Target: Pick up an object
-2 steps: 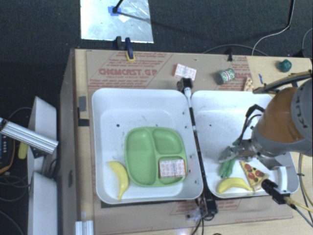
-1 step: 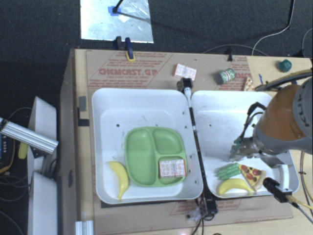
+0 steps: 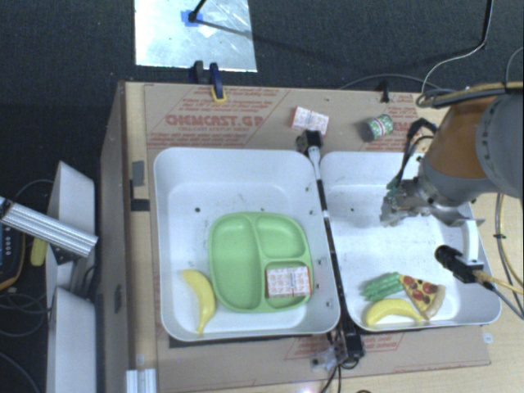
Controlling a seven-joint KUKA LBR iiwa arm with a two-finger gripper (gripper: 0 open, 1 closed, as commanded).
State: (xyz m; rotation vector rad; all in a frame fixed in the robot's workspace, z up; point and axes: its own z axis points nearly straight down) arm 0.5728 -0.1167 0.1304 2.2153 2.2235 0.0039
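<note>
Brown cardboard-topped bench [image 3: 237, 117] on dark carpet [image 3: 65, 39]; curved yellow plastic banana [image 3: 394, 310] lengthwise three-to-nine o'clock; tool [image 3: 395, 212] state indiscernible.

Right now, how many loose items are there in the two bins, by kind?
Bananas: 2
Green tray: 1
Patterned packet: 1
Pizza slice: 1
Green vegetable: 1
Total: 6
</note>
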